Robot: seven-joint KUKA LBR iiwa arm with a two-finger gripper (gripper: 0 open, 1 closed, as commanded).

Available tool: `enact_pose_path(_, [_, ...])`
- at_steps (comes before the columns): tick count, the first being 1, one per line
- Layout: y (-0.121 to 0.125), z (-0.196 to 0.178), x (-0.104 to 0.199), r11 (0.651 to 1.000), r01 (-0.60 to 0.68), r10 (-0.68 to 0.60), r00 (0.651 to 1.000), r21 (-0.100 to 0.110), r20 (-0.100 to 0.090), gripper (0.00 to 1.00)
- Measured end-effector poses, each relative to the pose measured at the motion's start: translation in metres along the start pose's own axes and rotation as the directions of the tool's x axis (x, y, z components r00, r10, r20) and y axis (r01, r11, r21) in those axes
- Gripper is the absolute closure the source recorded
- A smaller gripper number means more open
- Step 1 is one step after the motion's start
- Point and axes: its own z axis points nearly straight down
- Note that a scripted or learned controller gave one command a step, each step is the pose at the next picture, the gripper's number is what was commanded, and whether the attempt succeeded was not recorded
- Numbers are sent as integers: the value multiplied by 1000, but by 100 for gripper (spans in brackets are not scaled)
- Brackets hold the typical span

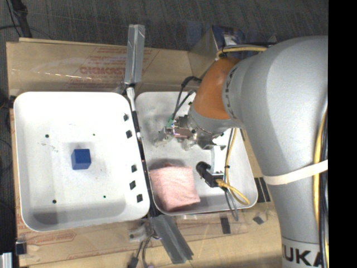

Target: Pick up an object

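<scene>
Hanging low over the right bin (245, 197), the arm (279, 110) has its claw (177, 131) down near that bin's far-left part, close to the divider between the two bins. Whether the claw is open or closed, I cannot tell: the wrist and its cables crowd the view there. Nothing can be seen gripped. Nearest candidate: the pink cloth (174, 187), lying in the right bin's near-left corner, so from the claw it sits toward the bin's near edge, with only a short stretch of bare white floor between. It looks roughly squarish, soft and rumpled, with no strong long axis, so by my reckoning approach angle matters little. Over in the left bin (22, 149), a small blue cube (81, 158) sits alone left of centre, well apart from the claw and across the divider. The cloth looks the easier reach.
</scene>
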Motion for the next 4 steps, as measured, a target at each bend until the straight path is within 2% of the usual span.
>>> enact_pose_path(1, [33, -24, -31, 1000, -12, 12, 1000, -1, -1, 0])
enact_pose_path(2, [-26, 1, -34, 999, 44, -44, 999, 3, -1, 0])
enact_pose_path(3, [-72, 0, -34, 984, 180, -180, 984, -1, -1, 0])
enact_pose_path(4, [-71, -9, -34, 983, 183, -183, 983, -1, -1, 100])
